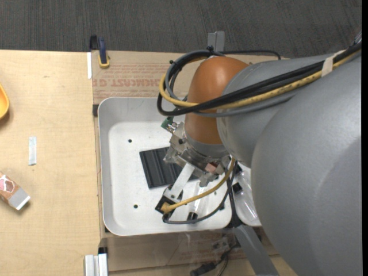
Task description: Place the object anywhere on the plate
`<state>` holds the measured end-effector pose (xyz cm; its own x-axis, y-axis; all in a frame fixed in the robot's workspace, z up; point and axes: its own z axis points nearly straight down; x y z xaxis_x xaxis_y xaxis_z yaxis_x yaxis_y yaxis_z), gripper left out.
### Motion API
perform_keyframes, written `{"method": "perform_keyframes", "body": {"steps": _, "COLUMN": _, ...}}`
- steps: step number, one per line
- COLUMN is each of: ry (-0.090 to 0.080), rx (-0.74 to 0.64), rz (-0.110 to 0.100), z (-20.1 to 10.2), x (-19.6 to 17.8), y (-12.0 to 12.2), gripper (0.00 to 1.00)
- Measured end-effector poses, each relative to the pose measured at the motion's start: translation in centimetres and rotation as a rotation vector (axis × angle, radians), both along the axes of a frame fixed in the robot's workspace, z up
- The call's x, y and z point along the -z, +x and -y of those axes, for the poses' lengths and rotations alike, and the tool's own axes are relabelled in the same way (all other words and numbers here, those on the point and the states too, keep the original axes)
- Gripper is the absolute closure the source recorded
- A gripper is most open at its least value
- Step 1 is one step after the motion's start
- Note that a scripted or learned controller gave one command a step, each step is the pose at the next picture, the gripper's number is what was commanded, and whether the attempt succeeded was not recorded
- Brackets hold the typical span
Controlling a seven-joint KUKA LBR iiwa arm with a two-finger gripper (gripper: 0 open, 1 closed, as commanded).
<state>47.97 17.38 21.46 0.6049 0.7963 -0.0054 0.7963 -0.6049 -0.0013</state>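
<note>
White fingers of the tool (178, 203) reach down and to the left inside the white bin (115, 154); they stand a little apart, and I see nothing held between them. A yellow cable (198, 197) loops beside them. Just above the fingertips, a dark ribbed object (154, 167) lies flat on the bin floor, partly under the wrist. The orange band (215, 96) is above it. On the wooden bench (46, 125), far left, rests a small wrapped packet (11, 191).
</note>
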Motion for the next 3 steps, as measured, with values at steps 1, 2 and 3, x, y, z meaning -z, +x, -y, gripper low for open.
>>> {"method": "perform_keyframes", "body": {"steps": 1, "ry": -0.001, "rx": 0.125, "rz": -0.002, "z": -5.4, "x": 8.0, "y": -0.3, "gripper": 0.00}}
{"method": "perform_keyframes", "body": {"steps": 2, "ry": -0.001, "rx": 0.404, "rz": 0.004, "z": 2.0, "x": -5.2, "y": 1.9, "gripper": 0.00}}
{"method": "perform_keyframes", "body": {"steps": 3, "ry": -0.005, "rx": 0.403, "rz": 0.002, "z": 2.2, "x": -5.9, "y": 1.9, "gripper": 1.00}}
